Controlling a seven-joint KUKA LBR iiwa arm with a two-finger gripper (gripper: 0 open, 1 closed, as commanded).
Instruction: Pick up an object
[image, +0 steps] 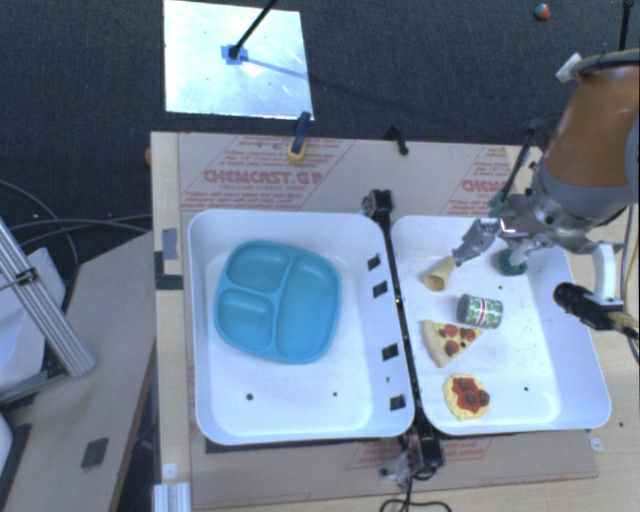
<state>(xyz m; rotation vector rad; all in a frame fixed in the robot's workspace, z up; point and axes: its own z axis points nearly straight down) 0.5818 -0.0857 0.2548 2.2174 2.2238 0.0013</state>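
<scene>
Round pizza (467, 396); wedge slice (446, 340); cylindrical can (481, 310)

arm: reaches in from right, orange band up | wrist: angled down-left | gripper (478, 243): low, finger state unclear

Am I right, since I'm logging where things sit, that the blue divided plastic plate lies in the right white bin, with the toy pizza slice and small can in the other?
Not quite. In the camera view the blue divided plastic plate lies in the left white bin; the toy pizza slice and small can are in the right bin.
</scene>
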